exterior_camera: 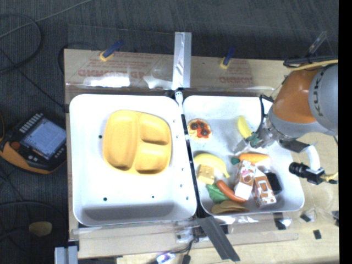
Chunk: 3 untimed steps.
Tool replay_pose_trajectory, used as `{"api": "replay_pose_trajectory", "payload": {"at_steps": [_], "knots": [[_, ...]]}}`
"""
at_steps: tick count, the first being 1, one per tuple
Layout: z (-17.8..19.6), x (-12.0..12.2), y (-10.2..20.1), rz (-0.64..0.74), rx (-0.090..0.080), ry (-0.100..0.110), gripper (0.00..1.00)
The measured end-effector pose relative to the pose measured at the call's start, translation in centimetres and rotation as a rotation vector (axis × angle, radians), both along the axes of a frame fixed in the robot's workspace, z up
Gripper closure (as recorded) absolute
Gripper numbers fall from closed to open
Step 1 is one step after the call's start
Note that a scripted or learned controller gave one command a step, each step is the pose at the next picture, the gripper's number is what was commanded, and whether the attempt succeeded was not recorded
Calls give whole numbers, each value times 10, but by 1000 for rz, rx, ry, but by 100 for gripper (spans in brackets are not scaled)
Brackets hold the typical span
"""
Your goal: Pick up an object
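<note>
Your tool (254, 140) hung low inside the right bin (217, 111); whether it was clenched or released, I cannot tell. The banana (243, 126) lay just beside it, the carrot (253, 157) just below, both likely targets.

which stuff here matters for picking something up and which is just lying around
Belongs to the job:
gripper, low in the right bin
yellow banana beside it
orange carrot
small cartons
pizza slice toy

Just lying about:
yellow divided tray in the left bin
handheld pendant on the floor
blue clips on the bench's back edge
</note>
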State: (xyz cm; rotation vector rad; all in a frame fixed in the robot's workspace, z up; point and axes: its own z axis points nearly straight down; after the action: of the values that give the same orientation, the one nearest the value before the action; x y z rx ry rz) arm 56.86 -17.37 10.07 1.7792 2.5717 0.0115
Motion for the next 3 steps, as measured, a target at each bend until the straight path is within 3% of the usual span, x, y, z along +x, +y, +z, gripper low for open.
{"api": "replay_pose_trajectory", "payload": {"at_steps": [1, 2, 3], "knots": [[-7, 29, 74, 22, 0, 6, 100], [83, 20, 86, 276, -2, 17, 100], [83, 20, 86, 276, -2, 17, 0]]}}
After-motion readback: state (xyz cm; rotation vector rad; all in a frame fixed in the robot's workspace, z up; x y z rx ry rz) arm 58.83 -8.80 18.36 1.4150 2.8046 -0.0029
